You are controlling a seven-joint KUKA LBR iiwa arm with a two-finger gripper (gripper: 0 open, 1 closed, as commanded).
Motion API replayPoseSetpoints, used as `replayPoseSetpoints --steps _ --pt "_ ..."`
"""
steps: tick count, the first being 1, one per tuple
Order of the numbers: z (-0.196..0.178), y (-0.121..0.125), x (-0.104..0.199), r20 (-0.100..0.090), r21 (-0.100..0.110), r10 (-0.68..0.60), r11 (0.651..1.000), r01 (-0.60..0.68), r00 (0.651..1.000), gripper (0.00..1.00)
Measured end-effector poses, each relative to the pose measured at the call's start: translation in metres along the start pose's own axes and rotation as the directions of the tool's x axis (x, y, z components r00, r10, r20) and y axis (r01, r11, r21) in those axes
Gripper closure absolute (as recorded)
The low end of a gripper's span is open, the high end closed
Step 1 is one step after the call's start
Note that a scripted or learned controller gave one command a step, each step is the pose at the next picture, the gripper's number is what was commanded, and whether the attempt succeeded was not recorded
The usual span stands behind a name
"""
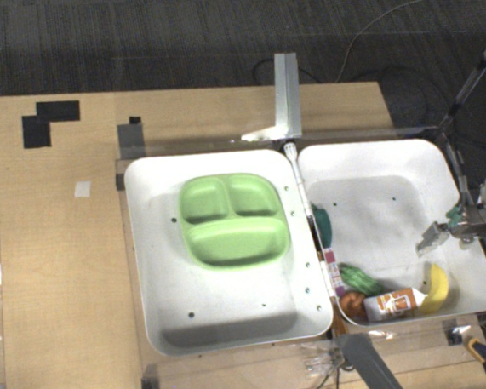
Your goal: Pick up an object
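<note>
Gripper [439, 234] fingers spread apart, holding nothing, hovers over the right white plastic bin [368, 164], just above a curved yellow banana [437, 287] lying beside a white bottle [394, 304].

1. Even, fairly bright overhead light; the white bins [238, 318] look slightly washed out.
2. Soft shadow lies along the left bin's near wall.
3. The picture is a bit soft, and the floor beyond the surface [52, 250] is dim.
</note>
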State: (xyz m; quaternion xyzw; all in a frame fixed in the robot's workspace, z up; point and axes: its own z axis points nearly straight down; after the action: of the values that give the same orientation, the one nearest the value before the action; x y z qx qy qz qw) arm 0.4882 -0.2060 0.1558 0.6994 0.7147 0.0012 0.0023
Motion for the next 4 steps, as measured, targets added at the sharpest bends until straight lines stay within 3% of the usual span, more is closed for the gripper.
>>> replayPoseSetpoints --steps 1,2,3,4 --pt "0.060 0.000 0.000 0.000 0.000 -0.034 0.999 0.034 0.999 0.00" --pt "0.008 0.000 0.000 0.000 0.000 0.053 0.999 -0.053 0.999 0.00" --pt "-0.015 0.001 0.022 -0.001 0.001 0.136 0.991 -0.136 0.991 0.00" --pt "0.061 0.000 0.010 0.000 0.001 0.107 0.994 -0.107 0.994 0.00"
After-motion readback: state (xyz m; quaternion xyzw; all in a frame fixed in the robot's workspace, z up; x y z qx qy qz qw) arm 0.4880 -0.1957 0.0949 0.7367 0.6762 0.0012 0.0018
